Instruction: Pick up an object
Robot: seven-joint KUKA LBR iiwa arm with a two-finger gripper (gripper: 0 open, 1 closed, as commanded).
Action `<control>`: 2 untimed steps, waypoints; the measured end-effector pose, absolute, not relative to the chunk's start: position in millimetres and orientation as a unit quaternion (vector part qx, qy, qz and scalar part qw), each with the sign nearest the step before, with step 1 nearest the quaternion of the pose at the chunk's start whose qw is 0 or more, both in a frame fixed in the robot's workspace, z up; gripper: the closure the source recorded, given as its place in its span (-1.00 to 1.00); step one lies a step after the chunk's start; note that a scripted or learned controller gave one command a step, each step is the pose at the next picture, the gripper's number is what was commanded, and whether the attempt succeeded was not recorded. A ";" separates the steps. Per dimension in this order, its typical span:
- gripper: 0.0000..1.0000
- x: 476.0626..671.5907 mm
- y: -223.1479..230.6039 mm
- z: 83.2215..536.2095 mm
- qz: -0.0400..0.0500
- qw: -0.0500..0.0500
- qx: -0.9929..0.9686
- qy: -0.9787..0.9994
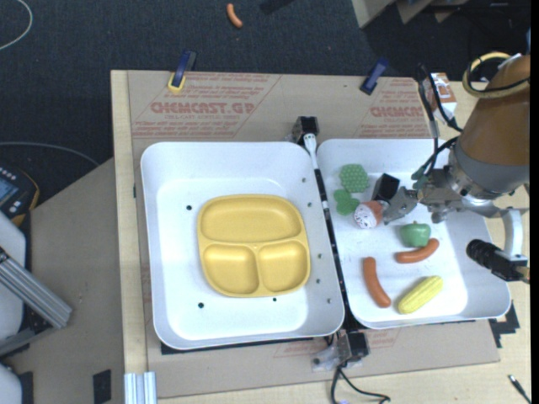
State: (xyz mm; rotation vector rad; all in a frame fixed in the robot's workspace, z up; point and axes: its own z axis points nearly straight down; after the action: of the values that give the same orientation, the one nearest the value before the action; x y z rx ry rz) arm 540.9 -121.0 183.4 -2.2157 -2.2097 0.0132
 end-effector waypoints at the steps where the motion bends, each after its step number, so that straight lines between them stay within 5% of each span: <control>1: -1.00 544.1 -121.0 190.6 0.000 0.000 -0.707 -0.707; 2: -1.00 541.3 -117.8 127.5 0.002 0.003 -0.707 -0.707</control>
State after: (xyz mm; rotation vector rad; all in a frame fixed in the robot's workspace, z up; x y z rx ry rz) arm 541.3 -117.8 127.5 -2.2168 -2.2164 0.0049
